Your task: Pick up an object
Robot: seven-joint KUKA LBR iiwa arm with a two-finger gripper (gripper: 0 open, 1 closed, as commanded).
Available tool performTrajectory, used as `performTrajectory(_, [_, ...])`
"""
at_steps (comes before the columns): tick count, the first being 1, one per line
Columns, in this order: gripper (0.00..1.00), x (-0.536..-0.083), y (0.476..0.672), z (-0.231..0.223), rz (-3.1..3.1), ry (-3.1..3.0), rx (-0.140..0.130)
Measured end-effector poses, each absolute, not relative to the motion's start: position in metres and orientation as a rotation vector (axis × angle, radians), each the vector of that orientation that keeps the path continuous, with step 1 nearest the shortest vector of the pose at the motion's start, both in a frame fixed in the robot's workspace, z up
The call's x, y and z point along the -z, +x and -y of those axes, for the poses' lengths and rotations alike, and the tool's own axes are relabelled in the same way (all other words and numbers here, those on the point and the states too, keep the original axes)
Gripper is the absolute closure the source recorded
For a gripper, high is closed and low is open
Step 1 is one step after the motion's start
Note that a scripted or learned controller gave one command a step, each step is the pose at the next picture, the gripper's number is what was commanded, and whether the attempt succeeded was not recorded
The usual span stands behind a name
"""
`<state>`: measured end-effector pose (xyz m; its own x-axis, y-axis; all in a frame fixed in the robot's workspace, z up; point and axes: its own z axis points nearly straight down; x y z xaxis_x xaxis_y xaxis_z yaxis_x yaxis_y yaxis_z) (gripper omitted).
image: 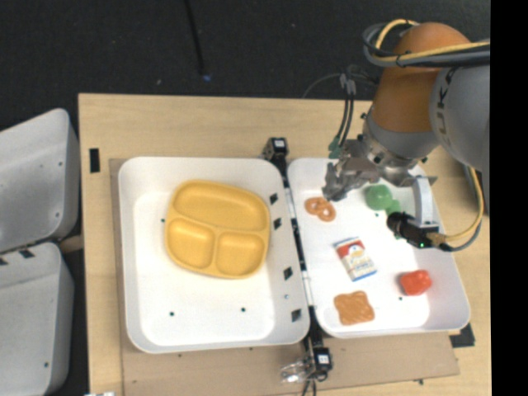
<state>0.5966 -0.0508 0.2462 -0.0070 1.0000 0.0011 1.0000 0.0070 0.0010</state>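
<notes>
The right bin (445, 308) holds several small items: an orange pretzel-shaped piece (320, 209) at its upper left, a green piece (379, 197) beside the arm, a small white carton with red and blue print (355, 258) in the middle, a red piece (415, 283) at the right, and a brown toast-like piece (354, 307) near the front. My gripper (338, 184) hangs over the bin's upper left, just above and right of the pretzel piece. Nothing shows between its tips.
The left bin (148, 312) holds a yellow divided plate (218, 228) with three compartments. A black clip (275, 148) sits at the back where the bins meet. Cables run off the arm at the right. White chair-like shapes (33, 221) stand left of the bench.
</notes>
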Motion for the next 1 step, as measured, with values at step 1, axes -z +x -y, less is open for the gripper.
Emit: performTrajectory(1, [1.0,-0.2552,0.5899,-0.0028,2.229,-2.212,0.003])
